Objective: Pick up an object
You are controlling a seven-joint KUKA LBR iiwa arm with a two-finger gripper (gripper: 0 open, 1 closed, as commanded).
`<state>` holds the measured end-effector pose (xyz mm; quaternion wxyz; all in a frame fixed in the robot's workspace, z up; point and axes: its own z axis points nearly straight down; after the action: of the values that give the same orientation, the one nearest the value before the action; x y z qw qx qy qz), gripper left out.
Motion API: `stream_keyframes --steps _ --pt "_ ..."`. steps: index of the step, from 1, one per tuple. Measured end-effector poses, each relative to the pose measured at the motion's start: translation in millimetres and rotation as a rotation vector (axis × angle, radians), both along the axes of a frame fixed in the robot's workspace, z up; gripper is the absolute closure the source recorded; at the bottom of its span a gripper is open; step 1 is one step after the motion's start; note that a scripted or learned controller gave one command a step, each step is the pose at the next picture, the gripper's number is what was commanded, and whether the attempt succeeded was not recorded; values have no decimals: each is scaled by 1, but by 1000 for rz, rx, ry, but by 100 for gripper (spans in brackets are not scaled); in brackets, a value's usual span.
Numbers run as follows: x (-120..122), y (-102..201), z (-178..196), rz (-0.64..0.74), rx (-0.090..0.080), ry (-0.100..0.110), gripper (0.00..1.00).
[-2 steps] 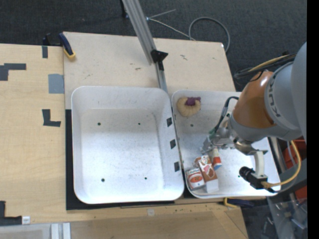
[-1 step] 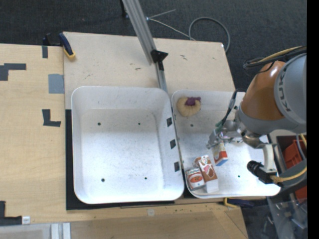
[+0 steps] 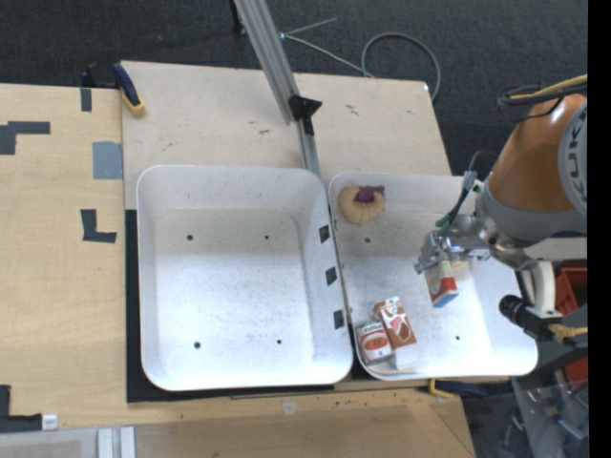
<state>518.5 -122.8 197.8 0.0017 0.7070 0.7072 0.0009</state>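
I see the claw low over the right bin; a small red, white and blue carton sits directly beneath it, touching the tips, though I cannot tell whether the claw has it; two more cartons lie below-left of it; a tan pastry lies above-left.

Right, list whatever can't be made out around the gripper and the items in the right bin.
- Gripper, camera view: whether it grips the small carton below it; too small and blurred.
- Carton's print: blurred.
- Two packages at the right bin front rim: labels too small.
- Tan lump with purple top: identity unclear, low resolution.
- Arm: cut off by the right edge.
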Motion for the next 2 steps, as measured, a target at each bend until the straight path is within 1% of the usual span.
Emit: stream_keyframes --steps 1,2 --pt "-5 2 44 1 0 1 100" --pt "11 50 32 5 2 6 100"
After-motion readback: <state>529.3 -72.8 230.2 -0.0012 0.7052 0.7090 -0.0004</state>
